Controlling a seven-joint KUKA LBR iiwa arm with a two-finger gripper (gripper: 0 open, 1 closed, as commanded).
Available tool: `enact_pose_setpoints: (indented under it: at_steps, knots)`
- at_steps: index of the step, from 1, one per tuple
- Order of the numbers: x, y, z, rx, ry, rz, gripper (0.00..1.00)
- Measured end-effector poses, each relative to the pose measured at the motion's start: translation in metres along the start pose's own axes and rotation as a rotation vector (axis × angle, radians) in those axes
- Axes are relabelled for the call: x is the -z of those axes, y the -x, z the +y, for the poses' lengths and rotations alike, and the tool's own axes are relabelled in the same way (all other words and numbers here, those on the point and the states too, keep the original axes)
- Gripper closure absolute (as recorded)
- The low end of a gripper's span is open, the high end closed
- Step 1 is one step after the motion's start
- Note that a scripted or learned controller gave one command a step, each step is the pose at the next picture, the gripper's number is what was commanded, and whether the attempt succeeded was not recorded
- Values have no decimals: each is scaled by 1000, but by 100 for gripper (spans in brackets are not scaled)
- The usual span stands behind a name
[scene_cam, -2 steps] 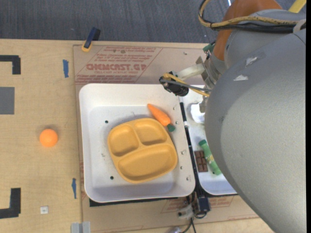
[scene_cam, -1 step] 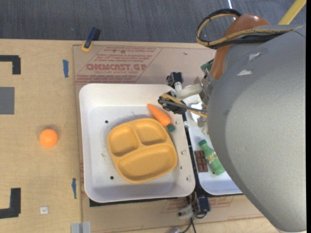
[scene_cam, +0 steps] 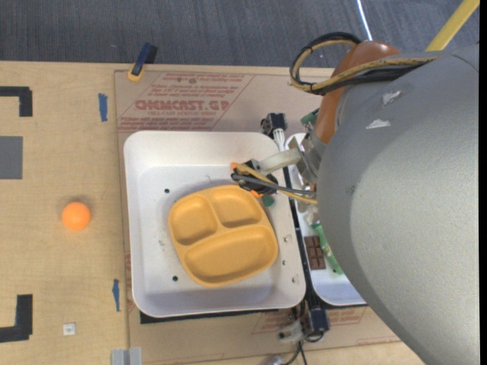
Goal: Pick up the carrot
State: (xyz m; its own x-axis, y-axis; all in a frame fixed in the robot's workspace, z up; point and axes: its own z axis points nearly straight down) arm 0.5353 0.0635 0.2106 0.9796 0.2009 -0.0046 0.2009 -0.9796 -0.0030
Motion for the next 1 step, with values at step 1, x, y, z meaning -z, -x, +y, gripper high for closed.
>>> enact_pose_setpoints:
  at_steps: [1]
  knots:
    - [29, 32, -60, -1, 1, 3, 100]
